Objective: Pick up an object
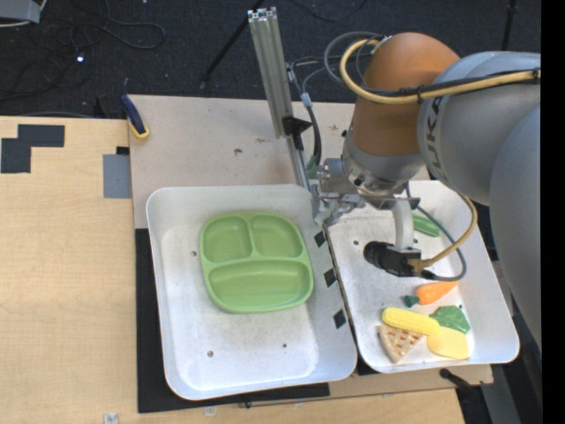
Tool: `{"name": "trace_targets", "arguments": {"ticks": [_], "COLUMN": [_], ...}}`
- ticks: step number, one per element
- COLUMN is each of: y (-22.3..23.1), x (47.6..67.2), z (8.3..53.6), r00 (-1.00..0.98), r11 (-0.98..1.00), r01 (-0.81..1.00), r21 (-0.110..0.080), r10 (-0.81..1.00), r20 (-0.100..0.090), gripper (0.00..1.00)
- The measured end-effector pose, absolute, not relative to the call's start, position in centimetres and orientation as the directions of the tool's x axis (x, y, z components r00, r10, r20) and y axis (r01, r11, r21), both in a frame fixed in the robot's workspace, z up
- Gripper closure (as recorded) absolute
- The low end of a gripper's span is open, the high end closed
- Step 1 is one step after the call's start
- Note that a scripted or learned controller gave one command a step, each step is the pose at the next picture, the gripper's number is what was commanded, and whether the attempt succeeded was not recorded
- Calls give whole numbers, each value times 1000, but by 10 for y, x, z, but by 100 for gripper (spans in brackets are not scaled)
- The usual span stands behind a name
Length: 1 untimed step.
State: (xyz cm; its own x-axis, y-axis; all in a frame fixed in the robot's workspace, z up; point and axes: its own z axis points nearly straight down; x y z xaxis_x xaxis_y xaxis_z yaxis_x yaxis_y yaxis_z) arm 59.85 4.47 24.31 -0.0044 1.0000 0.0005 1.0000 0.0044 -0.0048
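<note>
My gripper (330, 208) hangs low over the upper left corner of the right bin (494, 347), close to the rim it shares with the left bin (177, 343). The arm's orange wrist stands above it. Toy foods lie in the right bin: an orange carrot (439, 291), a yellow corn cob (410, 320), a pizza slice (397, 344), a yellow piece (449, 344), a dark green leafy piece (453, 316) and a green pod (426, 226) partly behind the arm. All of them lie to the right of and nearer than the gripper, apart from it.
A green divided plate (256, 261) lies in the left bin. A metal post (275, 87) rises behind the bins. A blue and yellow tool (135, 118) rests on the bench at the back left.
</note>
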Motion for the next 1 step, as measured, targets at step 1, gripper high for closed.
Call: {"name": "trace_targets", "arguments": {"ticks": [1], "y": [105], "x": [602], "z": [233], "r00": [-6], "r11": [6], "r01": [1000], "r21": [-3], "r10": [1000], "r20": [1], "gripper": [100]}}
